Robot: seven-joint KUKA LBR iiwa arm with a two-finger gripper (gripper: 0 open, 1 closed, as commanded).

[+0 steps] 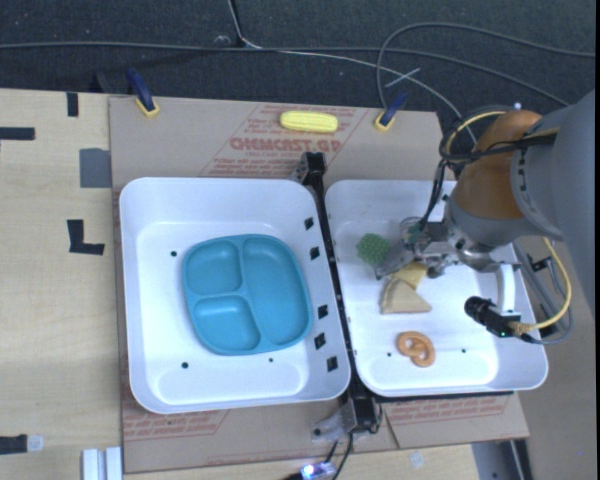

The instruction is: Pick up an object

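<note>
Nearest you, at the front of the right bin [525, 373], a small pretzel [416, 348] lies flat on the white floor, well apart from the other pieces. Just behind it sits a pale wedge [404, 295] that looks like a slice of cheese or bread, and beside that, toward the divider, a green broccoli-like piece [373, 247].

Above the wedge and the green piece you have the gripper [418, 258], low in the bin at the end of the arm [495, 183]. You cannot tell from this angle how wide it stands, and nothing can be seen held in it.

If you go for the wedge, expect a light toy piece, probably stiff plastic with smooth, sloped faces. Those faces may slip out of a pinch, so take it across its two flat sides near the thick end, not over the tapering tip. The green piece is likely light too, with a bumpy top that should give better purchase; close on its rounded head. The pretzel is thin and flat, hard to get fingers under.

To the left, the other bin [145, 208] holds a blue divided plate [245, 293], wide and awkward for a pinch. Farthest away, on the cardboard [190, 133] behind both bins, a yellow corn cob [308, 121] lies on its side.
</note>
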